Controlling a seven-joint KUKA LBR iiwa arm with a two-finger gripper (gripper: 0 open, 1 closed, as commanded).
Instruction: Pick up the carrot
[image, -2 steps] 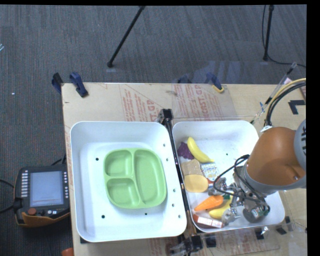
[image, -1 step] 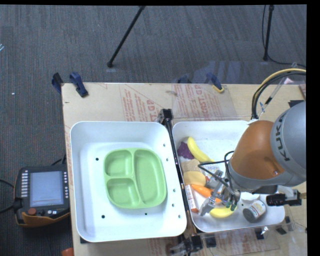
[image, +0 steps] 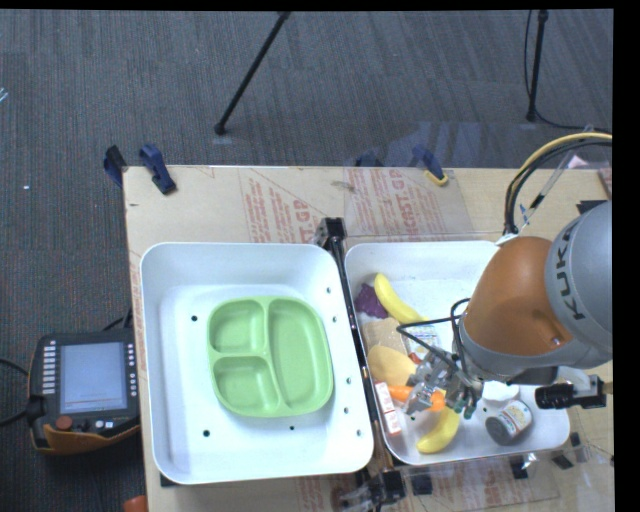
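The carrot (image: 408, 394) is a small orange piece lying in the right bin (image: 440, 258), near its front left. My gripper (image: 440, 388) hangs low right over the carrot's right end and covers part of it. The grey arm with its orange band (image: 515, 305) reaches in from the right and hides the bin's right half. I cannot make out whether the carrot sits inside the gripper.
Around the carrot lie a yellow fruit (image: 386, 362), a banana (image: 398, 300) with a purple item (image: 368, 297) behind it, a second banana (image: 441, 431), a white jar (image: 508, 420) and a small packet (image: 386, 414). The left bin (image: 170, 300) holds a green divided plate (image: 270, 355).
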